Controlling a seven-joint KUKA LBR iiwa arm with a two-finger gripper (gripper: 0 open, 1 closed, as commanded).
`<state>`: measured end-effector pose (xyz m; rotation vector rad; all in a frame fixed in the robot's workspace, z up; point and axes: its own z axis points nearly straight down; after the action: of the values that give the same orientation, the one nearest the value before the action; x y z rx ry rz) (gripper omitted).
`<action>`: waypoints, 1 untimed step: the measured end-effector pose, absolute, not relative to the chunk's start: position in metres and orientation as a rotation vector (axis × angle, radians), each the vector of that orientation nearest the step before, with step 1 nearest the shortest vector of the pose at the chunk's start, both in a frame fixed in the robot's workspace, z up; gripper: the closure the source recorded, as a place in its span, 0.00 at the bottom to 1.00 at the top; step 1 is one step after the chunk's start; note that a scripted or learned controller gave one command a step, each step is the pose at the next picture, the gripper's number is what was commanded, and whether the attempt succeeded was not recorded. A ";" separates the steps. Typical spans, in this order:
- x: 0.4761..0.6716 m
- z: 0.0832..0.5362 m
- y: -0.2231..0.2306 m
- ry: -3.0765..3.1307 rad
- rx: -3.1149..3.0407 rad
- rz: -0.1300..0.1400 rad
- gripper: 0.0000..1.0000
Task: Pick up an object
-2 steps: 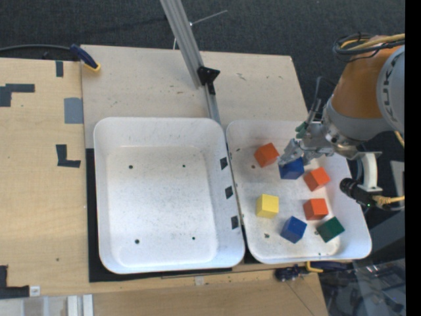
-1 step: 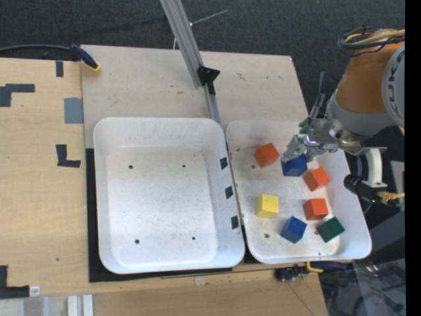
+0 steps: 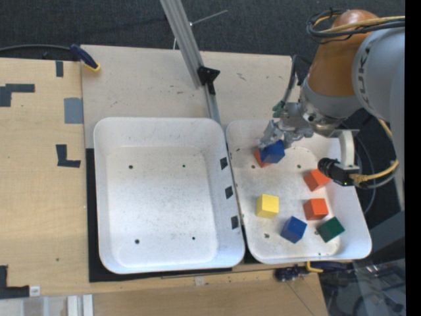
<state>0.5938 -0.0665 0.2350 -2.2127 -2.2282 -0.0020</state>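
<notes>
My gripper [image 3: 279,139] hangs over the far left part of the right bin [image 3: 348,249], pointing down. A blue cube [image 3: 273,153] sits between its fingertips, and the gripper is shut on it. A sliver of a red block [image 3: 259,158] peeks out from under the blue cube's left edge. Loose in the same bin lie a yellow cube [image 3: 267,205], a second blue cube [image 3: 294,229], two orange blocks [image 3: 316,179] [image 3: 316,208] and a green block [image 3: 331,229].
The left bin [image 3: 158,137] lies beside the right one, with a raised rim between them. A slanted metal pole [image 3: 186,35] crosses the bench behind the bins. A black cable fitting [image 3: 332,170] hangs off the arm over the right bin.
</notes>
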 end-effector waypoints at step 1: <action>0.613 0.225 -0.009 -2.228 -2.212 0.001 1.00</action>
<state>0.6135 -0.0092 0.2252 -2.2118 -2.2276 0.0010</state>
